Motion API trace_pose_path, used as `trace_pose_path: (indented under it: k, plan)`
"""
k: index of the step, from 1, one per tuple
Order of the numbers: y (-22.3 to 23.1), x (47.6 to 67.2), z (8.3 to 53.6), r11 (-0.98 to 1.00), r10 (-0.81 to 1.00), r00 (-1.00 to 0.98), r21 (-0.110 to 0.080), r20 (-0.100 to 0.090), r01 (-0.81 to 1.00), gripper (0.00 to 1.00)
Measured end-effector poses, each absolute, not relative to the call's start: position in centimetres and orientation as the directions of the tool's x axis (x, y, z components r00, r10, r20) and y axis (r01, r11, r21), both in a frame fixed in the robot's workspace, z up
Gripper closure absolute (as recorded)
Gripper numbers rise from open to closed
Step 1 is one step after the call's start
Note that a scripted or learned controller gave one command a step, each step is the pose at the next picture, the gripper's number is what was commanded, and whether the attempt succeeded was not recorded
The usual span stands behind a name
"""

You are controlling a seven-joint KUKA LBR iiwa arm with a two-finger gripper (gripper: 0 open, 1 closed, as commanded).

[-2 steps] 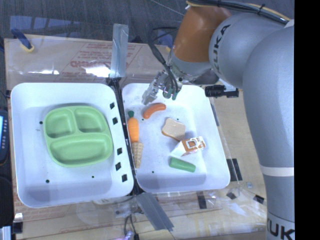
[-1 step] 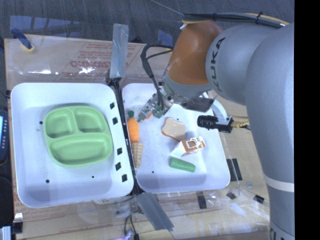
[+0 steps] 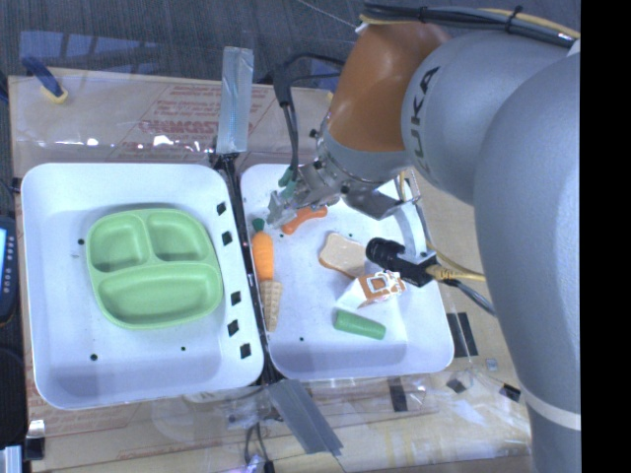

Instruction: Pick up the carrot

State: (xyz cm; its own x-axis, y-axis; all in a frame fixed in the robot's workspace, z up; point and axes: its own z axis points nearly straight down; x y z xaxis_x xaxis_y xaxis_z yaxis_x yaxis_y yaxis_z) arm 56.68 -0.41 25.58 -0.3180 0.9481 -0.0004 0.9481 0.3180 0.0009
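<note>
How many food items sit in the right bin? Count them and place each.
4: carrot by the left wall, cone below it, bread mid-bin, green piece near the front. The arm may hide more.

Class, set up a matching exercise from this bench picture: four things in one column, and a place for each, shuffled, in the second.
Things:
1. green divided plate
2. carrot
3. green block
4. bread slice

Places:
A. right bin, near its front edge
B. left bin
C. right bin, against the wall shared with the left bin
D. middle of the right bin

Pairs: 1-B, 2-C, 3-A, 4-D
</note>
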Motion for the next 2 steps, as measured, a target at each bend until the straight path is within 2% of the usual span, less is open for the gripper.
trace_pose_path:
  k: [1,2]
  plan:
    - [-1.8,56.1,22.2,0.715,0.699,-0.715,-0.002,0.002,0.699,1.00]
    - [0.4,56.0,19.1,0.268,0.963,-0.268,-0.007,0.003,0.963,1.00]
